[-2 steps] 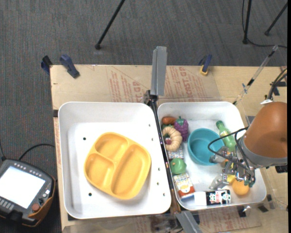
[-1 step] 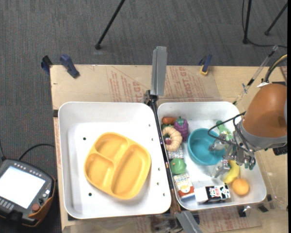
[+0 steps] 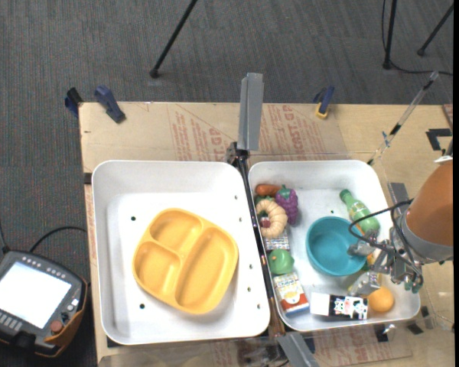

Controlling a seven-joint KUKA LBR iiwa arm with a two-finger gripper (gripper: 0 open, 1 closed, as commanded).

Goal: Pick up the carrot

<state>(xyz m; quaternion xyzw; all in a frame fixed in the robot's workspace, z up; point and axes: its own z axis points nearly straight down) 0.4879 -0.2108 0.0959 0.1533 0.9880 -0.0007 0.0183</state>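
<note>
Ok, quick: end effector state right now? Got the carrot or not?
End effector: open or shut cannot be told from the camera view; it sits at the right bin's near right corner. The carrot lies at that bin's far left, not held.

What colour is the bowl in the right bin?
Teal, a blue-green; the bowl shows clearly in the camera view.

Print on the bench board, nothing legible on the toys

The brown cardboard sheet [image 3: 214,132] under the bins carries red printed lettering and lines, seen upside down and too blurred to read for certain. The small cartons [image 3: 338,306] in the right bin [image 3: 321,170] show coloured print too small to make out.
</note>
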